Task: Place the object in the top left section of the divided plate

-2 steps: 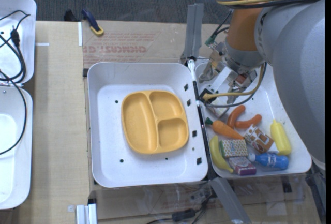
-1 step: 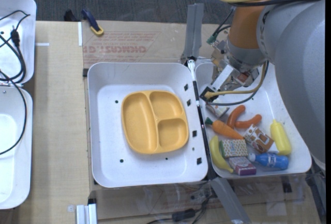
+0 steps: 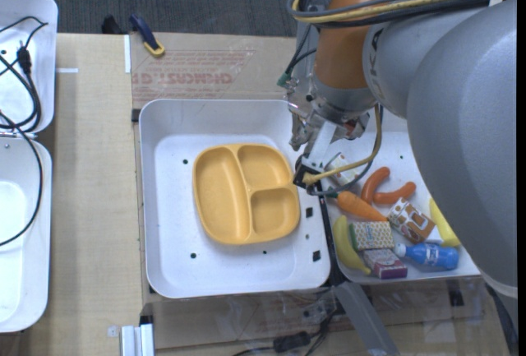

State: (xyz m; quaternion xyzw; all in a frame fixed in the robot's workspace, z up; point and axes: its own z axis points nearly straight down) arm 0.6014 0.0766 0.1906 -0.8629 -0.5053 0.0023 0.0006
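The grey arm, smooth and rounded with a glossy orange band above the wrist, fills the view from 1 to 5 o'clock. Its gripper hangs over the wall between the two bins, just off the plate's 2 o'clock edge. Whether the claw is open or closed cannot be told.

A sheet of brown cardboard lies flat at 12 o'clock behind the bins. Its red print is upside down and cannot be read.

The left bin is shallow white plastic with rounded corners. In its middle lies the divided plate, matte yellow and rounded, with one long section at 9 o'clock and two smaller ones at 1 and 4 o'clock. The right bin, of the same plastic, sits at 3 o'clock, partly under the arm.

The loose things all lie in the right bin, and which one is meant for the plate cannot be told:
- a curved yellow banana along the bin's 7 o'clock edge;
- a tapered orange carrot;
- two glossy red-orange sausages;
- a blue bottle on its side;
- a brown-and-white carton, its label too small to read;
- a speckled pale square;
- a small purple box at 6 o'clock.
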